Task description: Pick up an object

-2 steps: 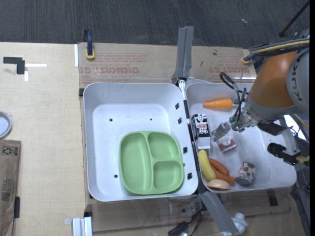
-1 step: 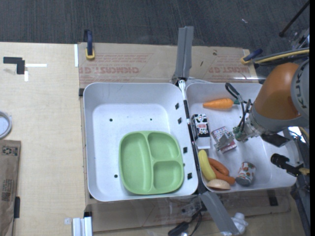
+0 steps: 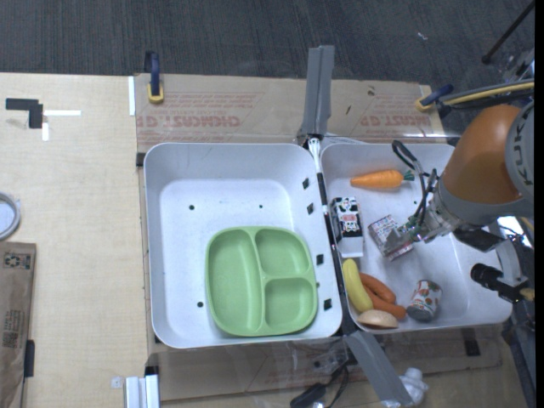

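Note:
My gripper [image 3: 398, 243] hangs low in the right bin [image 3: 476, 313], near its middle, right beside a small pink-and-white packet [image 3: 382, 226]. An orange carrot [image 3: 377, 178] lies at the bin's far side. A black-and-white carton [image 3: 347, 224] lies along the left wall. Toward the near left corner are a yellow banana [image 3: 357, 286], an orange sausage-like piece [image 3: 379, 290] and a pale bun [image 3: 380, 318]. A small printed can [image 3: 425, 300] lies toward the near right. I see nothing lifted off the floor.
The left bin [image 3: 170, 228] holds a green divided plate [image 3: 262, 280]. A grey divider post [image 3: 319, 92] rises between the bins at the back. The arm's orange band [image 3: 484, 164] overhangs the right bin's right side. Clamps sit at the bench's back.

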Robot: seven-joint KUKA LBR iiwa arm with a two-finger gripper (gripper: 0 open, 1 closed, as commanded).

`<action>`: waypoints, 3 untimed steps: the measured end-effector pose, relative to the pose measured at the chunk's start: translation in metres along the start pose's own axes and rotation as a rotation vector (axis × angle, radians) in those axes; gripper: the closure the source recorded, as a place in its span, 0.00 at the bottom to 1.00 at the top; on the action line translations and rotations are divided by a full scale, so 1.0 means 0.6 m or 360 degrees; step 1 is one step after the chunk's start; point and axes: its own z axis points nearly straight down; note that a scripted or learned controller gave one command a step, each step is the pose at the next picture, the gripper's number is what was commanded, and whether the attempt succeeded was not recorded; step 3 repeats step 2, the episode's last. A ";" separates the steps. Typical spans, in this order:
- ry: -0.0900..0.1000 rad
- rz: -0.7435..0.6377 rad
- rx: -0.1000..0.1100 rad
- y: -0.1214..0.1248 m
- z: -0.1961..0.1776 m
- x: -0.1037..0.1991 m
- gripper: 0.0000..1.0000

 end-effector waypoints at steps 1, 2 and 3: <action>-0.0001 -0.0072 -0.0002 0.007 -0.019 -0.026 1.00; -0.0002 0.0067 0.0000 0.102 -0.194 0.071 1.00; -0.0002 0.0067 0.0000 0.102 -0.194 0.071 1.00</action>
